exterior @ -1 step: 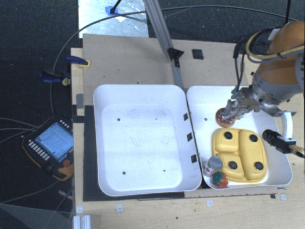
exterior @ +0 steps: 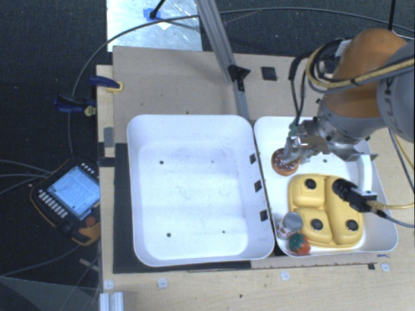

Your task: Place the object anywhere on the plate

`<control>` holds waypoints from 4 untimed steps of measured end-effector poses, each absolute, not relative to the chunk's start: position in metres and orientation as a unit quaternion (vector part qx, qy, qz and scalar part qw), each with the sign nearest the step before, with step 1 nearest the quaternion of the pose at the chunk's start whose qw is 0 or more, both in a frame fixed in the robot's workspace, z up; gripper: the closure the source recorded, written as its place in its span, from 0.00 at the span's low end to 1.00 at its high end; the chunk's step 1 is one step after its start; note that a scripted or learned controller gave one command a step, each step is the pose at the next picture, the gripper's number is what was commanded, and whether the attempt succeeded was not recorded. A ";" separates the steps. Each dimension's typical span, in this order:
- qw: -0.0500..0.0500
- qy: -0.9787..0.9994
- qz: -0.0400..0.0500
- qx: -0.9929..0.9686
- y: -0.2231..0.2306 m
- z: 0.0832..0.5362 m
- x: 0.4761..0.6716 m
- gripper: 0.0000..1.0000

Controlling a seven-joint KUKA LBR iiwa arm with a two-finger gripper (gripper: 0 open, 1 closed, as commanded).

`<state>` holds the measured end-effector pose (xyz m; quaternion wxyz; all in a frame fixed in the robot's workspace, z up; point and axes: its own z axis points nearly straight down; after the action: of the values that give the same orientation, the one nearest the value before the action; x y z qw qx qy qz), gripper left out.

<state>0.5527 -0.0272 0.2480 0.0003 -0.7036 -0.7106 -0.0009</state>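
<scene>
The brown round object (exterior: 284, 162) lies at the right bin's (exterior: 389, 238) left edge under the gripper (exterior: 293, 149), whose grasp you cannot tell. Beware: it may miss the yellow plate (exterior: 324, 212).

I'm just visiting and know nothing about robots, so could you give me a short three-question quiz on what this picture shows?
1. True or false: the yellow sectioned plate sits in the left bin.
2. Which object lies right under the claw? A) the round brown object B) the handheld screen unit C) the blue clamp
3. Fill in: the small items by the plate's near left corner lie in the ____ bin.

Key
1. False; it sits in the right bin.
2. A; it is beside the plate, on the bin floor.
3. Right.
</scene>
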 end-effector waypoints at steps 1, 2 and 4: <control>0.000 -0.710 -0.001 -0.704 0.015 0.242 0.554 1.00; 0.000 -0.710 0.000 -0.704 0.071 0.229 0.548 1.00; 0.000 -0.710 -0.001 -0.704 0.172 0.239 0.545 1.00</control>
<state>0.5451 0.1725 0.2393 0.0001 -0.7041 -0.7101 -0.0012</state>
